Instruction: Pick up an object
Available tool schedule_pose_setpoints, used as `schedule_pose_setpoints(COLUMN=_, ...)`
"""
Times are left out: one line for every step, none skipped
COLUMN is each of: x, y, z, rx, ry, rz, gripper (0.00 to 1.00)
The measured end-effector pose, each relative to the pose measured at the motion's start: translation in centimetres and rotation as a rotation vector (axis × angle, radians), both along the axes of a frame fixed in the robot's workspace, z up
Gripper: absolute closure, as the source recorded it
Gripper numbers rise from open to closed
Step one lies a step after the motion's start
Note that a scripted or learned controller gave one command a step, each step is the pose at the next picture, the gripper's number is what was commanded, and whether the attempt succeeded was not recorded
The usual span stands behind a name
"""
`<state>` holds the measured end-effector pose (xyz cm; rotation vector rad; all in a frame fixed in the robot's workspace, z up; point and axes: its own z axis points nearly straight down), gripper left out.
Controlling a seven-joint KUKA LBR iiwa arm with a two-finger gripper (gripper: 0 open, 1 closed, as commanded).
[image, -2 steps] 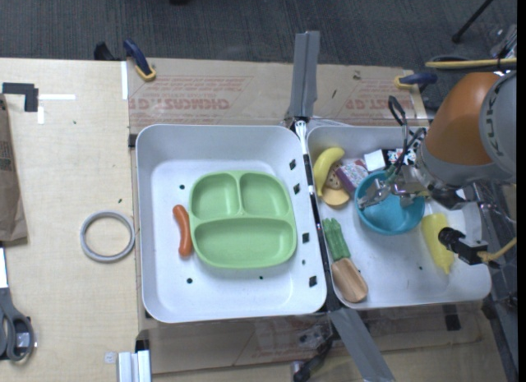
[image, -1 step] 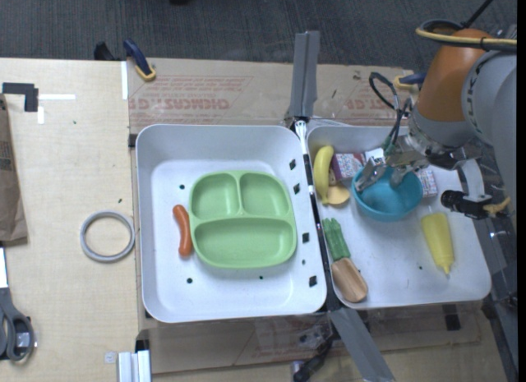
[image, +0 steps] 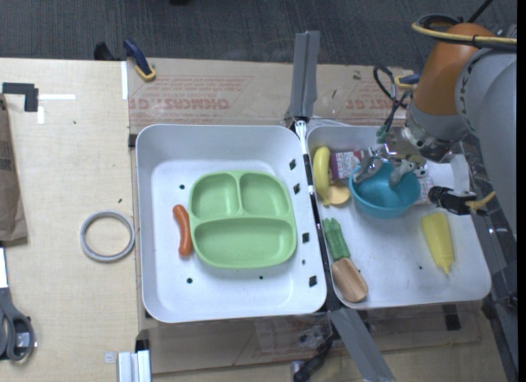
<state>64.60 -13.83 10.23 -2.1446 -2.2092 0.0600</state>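
Bright even overhead light; soft shadows; mild glare on white bins [image: 156, 208]; sharp focus.

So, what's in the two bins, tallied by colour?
Green: 2, tray and brush
Yellow: 2, banana and bottle
Orange: 1, sausage
Blue: 1, bowl
Mixed: 1, packet
Total: 7

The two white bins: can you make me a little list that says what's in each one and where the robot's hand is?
left bin: green divided plate, orange hot dog beside it
right bin: banana, blue bowl, yellow bottle, green-headed brush with wooden handle, small pink packet
gripper: over the blue bowl, at its rim
held between fingers: cannot tell
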Motion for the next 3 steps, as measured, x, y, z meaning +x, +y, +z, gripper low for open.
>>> schedule_pose_setpoints(x=-0.08, y=2.55, z=0.21, rx=-0.025, ry=-0.093, rz=0.08, gripper=0.0)
schedule_pose_setpoints(x=-0.53, y=2.98, z=0.26, rx=-0.031, ry=-0.099, rz=0.061, gripper=0.0)
schedule_pose_setpoints(x=0.07, y=3.42, z=0.28, rx=-0.02, ry=-0.098, rz=0.303, gripper=0.0)
